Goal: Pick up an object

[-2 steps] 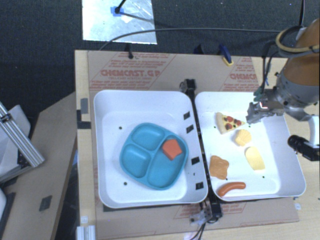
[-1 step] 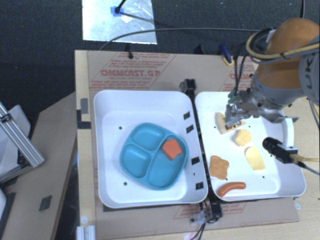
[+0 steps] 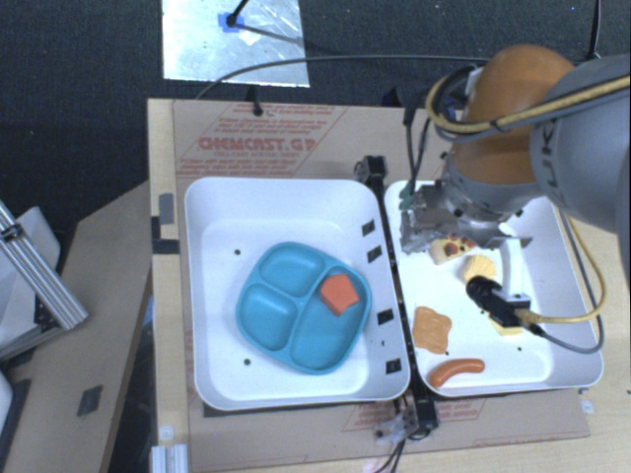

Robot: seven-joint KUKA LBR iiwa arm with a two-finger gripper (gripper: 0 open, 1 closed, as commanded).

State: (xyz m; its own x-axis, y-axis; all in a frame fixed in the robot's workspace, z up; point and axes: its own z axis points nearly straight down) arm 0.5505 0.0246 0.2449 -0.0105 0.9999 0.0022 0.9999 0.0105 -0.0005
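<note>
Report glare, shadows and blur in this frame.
Camera view: the silvery sheet at the top glares brightest; the left bin is evenly lit, with a faint shadow round the blue tray; the arm darkens the far end of the right bin; edges look slightly soft throughout.

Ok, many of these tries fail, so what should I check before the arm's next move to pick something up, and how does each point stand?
1. Hand over a bin with things in it: ok, it is over the right bin.
2. Hand already holding something: cannot tell, the wrist hides it.
3. Targets lying apart: ok, sausage and toast piece do not touch.
4. Yellow piece free to grasp: cannot tell, it lies close under the arm.
5. Left side out of the way: ok, orange block sits in the blue plate.
</note>
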